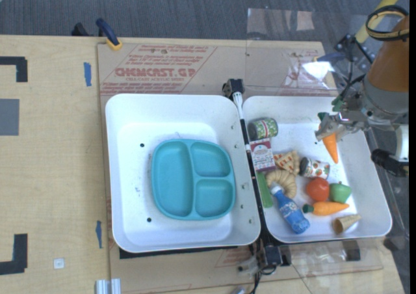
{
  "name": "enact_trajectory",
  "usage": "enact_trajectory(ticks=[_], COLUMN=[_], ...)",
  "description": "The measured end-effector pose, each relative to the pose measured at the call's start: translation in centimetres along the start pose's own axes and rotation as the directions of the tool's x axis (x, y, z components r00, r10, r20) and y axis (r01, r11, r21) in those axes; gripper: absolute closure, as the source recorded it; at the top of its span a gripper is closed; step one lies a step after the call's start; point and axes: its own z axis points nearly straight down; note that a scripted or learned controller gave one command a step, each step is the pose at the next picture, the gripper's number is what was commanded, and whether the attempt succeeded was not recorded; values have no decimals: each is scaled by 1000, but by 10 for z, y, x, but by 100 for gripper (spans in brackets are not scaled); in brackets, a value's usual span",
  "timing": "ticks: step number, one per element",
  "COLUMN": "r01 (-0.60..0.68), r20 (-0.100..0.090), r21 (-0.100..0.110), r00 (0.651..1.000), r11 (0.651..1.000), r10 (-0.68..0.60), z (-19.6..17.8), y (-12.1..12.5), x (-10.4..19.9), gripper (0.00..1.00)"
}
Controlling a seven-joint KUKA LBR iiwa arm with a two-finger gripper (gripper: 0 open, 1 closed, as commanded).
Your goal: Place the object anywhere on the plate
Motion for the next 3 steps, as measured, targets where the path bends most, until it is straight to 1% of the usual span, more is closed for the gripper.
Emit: enact_trajectory(ticks=[1, 2, 3], r01=[-78, -5, -176], r20=[-4, -5, 0], r21=[-4, 6, 11], r00=[997, 1000, 984], r11=[997, 1000, 984], r10=[78, 5, 176], z=[-52, -74, -52], y=[-13, -66, -65], x=[91, 176, 226], gripper=[100, 100, 100])
